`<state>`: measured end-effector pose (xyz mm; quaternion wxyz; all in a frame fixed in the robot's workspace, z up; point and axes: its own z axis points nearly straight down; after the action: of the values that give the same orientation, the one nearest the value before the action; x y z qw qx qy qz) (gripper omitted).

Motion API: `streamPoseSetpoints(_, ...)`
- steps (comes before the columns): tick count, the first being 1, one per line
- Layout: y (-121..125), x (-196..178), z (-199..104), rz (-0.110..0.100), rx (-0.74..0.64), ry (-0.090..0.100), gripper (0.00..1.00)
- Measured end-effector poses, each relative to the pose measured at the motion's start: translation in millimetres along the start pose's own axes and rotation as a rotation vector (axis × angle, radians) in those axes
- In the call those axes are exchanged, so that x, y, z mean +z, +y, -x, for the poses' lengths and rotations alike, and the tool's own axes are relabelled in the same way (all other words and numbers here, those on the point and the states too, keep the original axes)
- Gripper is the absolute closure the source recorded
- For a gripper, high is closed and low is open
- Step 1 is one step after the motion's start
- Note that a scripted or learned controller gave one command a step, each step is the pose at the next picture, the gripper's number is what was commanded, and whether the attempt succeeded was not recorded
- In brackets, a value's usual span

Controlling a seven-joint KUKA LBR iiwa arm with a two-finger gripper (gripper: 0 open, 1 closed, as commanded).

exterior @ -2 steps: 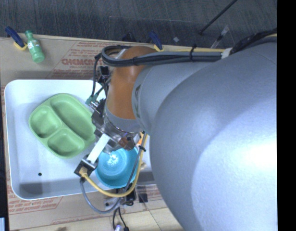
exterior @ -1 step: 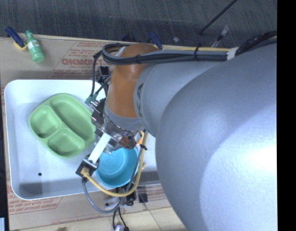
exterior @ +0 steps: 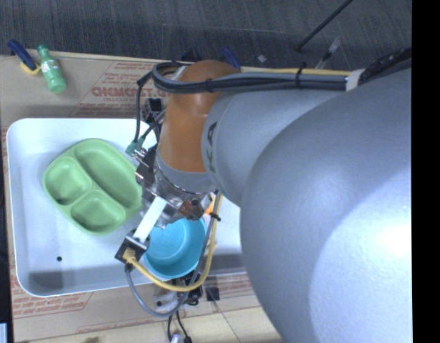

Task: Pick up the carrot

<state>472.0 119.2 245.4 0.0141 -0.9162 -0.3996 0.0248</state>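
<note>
Arm (exterior: 313, 191) looms right of the green divided plate (exterior: 93, 184); a blue bowl (exterior: 176, 249) lies just beside that plate, by the gripper (exterior: 178, 204), open or closed I cannot tell.

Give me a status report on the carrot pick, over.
End effector low over left bin, between plate and bowl. Carrot grasp unconfirmed. Arm blocks the view's right side.

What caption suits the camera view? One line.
Arm over the white bin, above a blue bowl beside a green tray; bottle on bench.
</note>
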Motion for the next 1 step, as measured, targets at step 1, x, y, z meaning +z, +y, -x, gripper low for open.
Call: streamPoseSetpoints(1,-27.4,7.3,-99.2,0.038,-0.143,0.024,1.0)
